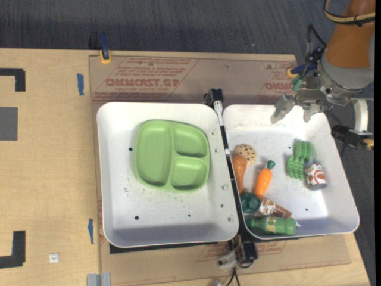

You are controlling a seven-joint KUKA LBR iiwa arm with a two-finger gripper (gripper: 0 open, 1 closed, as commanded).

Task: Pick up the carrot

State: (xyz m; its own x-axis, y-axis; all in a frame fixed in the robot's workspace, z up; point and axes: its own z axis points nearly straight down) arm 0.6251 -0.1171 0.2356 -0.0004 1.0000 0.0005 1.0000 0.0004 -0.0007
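Observation:
The carrot [264, 180] is orange with a green top and lies tilted in the middle of the right bin [339, 219]. My gripper [294, 110] hangs over the bin's far edge, well above and behind the carrot. Its two fingers are spread apart, with nothing between them.
Around the carrot lie a chicken drumstick [239, 167], a speckled cookie [245, 153], a green ridged piece [299, 158], a red and white can [315, 176], a green bottle [274, 224] and a dark green item [249, 204]. The left bin [113, 177] holds a green divided plate [172, 155].

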